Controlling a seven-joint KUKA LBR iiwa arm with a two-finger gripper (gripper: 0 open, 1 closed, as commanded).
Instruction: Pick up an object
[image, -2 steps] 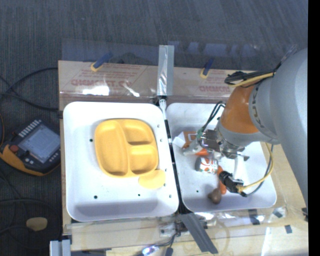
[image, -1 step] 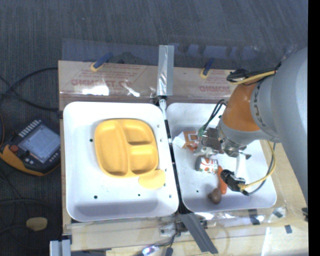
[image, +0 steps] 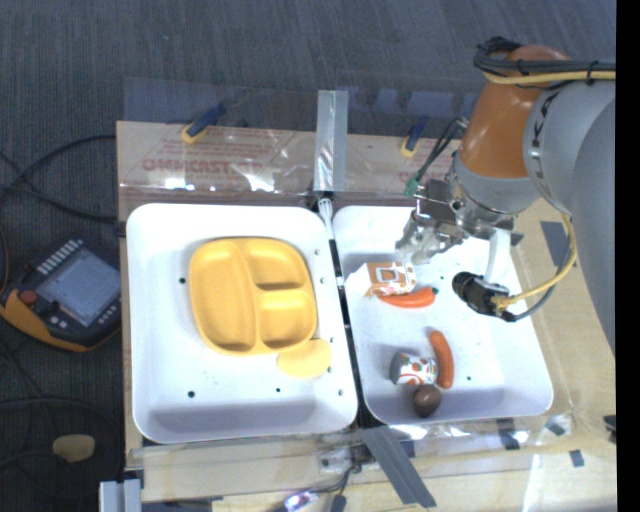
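The right bin (image: 515, 345) holds several small things. A small orange and white carton (image: 389, 277) lies near its middle, touching a red pepper-like piece (image: 409, 297) just in front of it. Further forward lie an orange sausage (image: 441, 358), a small printed can (image: 410, 369) and a brown ball (image: 427, 400), close together. My gripper (image: 418, 243) hangs over the back of the right bin, just behind and to the right of the carton. Nothing visibly hangs from it.
The left bin (image: 160, 330) carries a yellow divided plate (image: 250, 295) with a pale yellow disc (image: 303, 358) at its front right corner. A black cylinder (image: 478, 290) on the arm juts over the right bin. A metal divider (image: 330, 150) stands behind the bins.
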